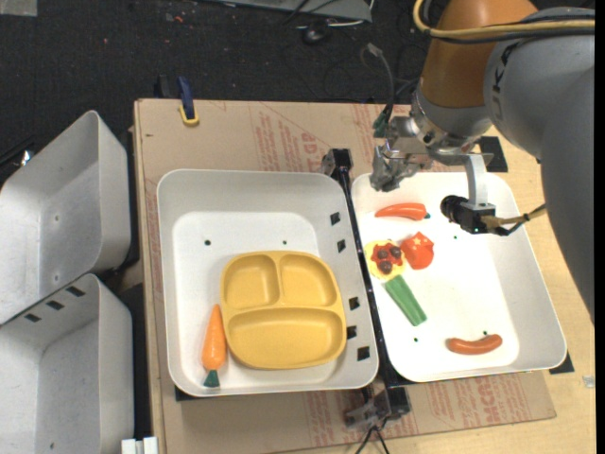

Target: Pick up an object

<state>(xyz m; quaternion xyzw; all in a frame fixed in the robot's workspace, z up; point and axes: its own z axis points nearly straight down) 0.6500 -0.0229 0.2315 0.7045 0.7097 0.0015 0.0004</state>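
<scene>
My gripper (388,170) hangs over the far left corner of the right bin (529,282), at its rim. Just in front of it lies a red chili pepper (402,212), apart from the gripper. Further toward the front are a red bell pepper (419,250), a yellow and dark red piece (385,258), a green strip (406,301) and a sausage (475,344) close to the front wall. Nothing is seen held.
The left bin (189,206) holds a yellow divided plate (283,308) with a carrot (215,339) beside it on the left. A black part with a cable (465,212) hangs over the right bin's far side. The divider between the bins (354,253) runs close to the gripper.
</scene>
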